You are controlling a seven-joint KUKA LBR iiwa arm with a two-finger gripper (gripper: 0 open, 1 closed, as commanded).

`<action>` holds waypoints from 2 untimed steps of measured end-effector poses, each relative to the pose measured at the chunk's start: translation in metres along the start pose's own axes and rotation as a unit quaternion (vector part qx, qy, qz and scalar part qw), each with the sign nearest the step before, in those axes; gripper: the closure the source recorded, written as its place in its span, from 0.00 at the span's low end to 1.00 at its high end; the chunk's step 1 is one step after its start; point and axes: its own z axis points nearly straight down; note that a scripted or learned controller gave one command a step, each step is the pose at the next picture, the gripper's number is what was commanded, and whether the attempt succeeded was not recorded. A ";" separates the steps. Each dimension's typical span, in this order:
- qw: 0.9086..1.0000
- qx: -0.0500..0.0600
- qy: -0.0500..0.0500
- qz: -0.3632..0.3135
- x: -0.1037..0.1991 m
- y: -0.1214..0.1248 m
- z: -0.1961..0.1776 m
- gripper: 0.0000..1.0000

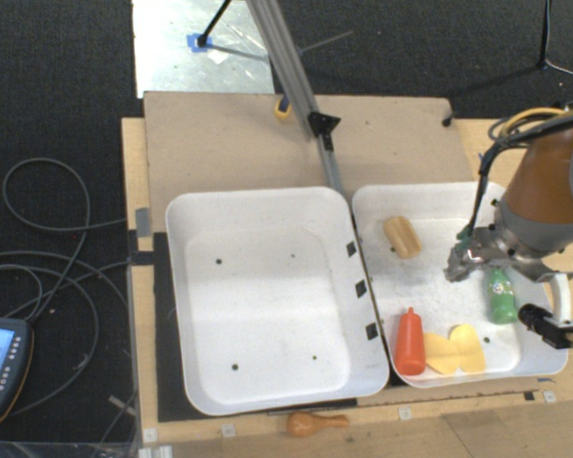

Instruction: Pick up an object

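In the right bin [426, 202] lie a tan bread-like roll [401, 236] near the back, a red bottle [409, 341] and yellow pieces [456, 350] at the front, and a green bottle [501, 296] on the right. My gripper [462, 262] hangs over the middle of this bin, just left of the green bottle and right of the tan roll. Nothing is visibly held in it.
The left bin [261, 299] sits beside the right one, joined along a rim with black clips. A tan wooden piece [317, 421] lies on the bench in front of the bins. A grey pole [295, 73] slants in from the back.
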 end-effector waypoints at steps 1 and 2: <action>1.000 -0.001 0.000 -0.001 0.001 0.000 -0.064 1.00; 1.000 0.001 0.000 -0.001 0.001 0.001 -0.087 1.00</action>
